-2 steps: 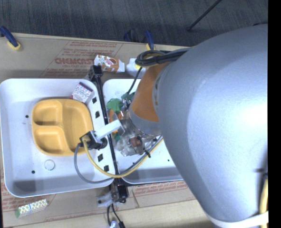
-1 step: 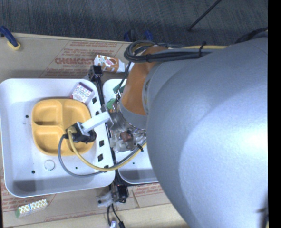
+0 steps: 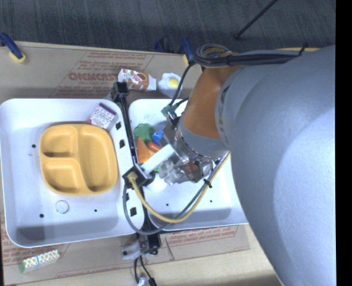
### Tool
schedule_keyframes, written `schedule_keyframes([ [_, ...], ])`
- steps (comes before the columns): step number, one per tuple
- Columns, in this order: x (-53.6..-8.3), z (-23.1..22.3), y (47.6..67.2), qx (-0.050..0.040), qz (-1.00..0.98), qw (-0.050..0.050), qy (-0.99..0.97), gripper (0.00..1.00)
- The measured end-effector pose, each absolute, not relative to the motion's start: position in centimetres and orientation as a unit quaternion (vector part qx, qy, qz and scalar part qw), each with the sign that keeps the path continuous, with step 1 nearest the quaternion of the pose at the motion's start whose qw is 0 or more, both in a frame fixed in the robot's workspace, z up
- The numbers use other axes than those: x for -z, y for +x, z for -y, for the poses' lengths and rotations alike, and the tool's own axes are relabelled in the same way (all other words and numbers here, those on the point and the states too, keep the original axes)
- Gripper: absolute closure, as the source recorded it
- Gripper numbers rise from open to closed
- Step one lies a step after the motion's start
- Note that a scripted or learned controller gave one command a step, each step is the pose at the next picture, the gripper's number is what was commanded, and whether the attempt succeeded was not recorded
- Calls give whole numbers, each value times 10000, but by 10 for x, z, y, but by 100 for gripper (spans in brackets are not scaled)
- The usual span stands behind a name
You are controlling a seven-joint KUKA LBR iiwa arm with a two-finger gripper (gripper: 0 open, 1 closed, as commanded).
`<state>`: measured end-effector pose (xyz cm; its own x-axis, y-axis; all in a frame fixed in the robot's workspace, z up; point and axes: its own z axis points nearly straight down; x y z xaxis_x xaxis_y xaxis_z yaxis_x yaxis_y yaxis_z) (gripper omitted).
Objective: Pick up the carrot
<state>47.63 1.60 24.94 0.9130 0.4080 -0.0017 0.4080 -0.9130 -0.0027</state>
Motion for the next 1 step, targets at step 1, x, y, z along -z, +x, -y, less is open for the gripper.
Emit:
schedule_keyframes([
  [1,-212,-30,475,-35,2469,21,-9690,100],
])
